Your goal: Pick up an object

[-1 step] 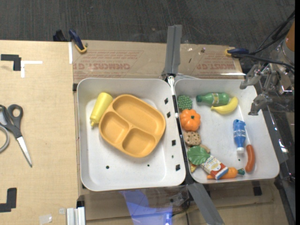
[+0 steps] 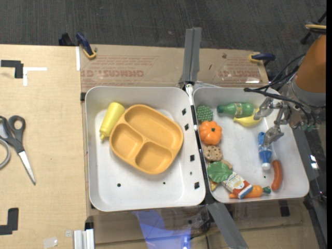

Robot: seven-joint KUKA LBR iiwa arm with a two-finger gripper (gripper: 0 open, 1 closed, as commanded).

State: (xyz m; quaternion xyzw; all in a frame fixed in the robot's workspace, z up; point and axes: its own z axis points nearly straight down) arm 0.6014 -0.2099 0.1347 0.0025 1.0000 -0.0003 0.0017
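Gripper (image 2: 275, 122) sits over right bin (image 2: 298, 154), fingers apart, nothing between them. Blue bottle (image 2: 265, 150) lies just below fingertips, sausage (image 2: 277, 174) just beside it. Likely target is the bottle: centre jaws across its narrow body before you close. Banana (image 2: 247, 120) and green bottle (image 2: 236, 109) crowd the upper-left side; bare floor lies left of blue bottle. Keep off right bin wall.
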